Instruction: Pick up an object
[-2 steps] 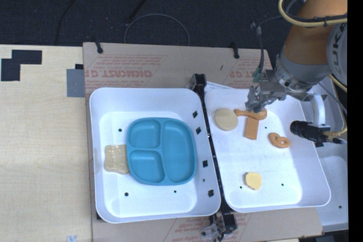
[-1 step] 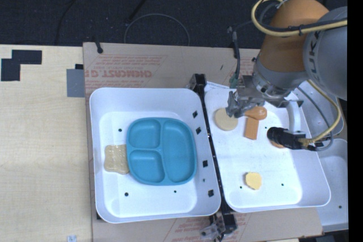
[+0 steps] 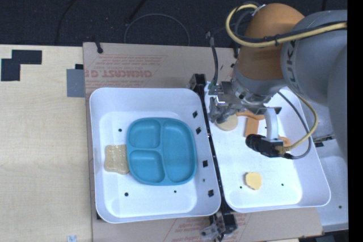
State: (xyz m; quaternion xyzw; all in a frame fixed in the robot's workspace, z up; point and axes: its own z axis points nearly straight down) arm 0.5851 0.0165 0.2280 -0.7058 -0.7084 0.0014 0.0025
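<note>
The gripper point(image 3: 222, 113) hangs low over the back left of the right bin point(image 3: 295, 190), close to the divider between the bins. Right under it lies a pale round piece point(image 3: 228, 122), partly covered by the gripper. An orange block point(image 3: 252, 123) sits just to the right of that piece. A small yellow piece point(image 3: 253, 181) rests near the front of the same bin. The arm's bulk hides the bin's back right part.
The left bin point(image 3: 108, 105) holds a blue divided plate point(image 3: 160, 151) with a tan sponge-like piece point(image 3: 115, 159) tucked at its left edge. A black cable-mounted part point(image 3: 265, 145) of the arm hangs over the right bin's middle.
</note>
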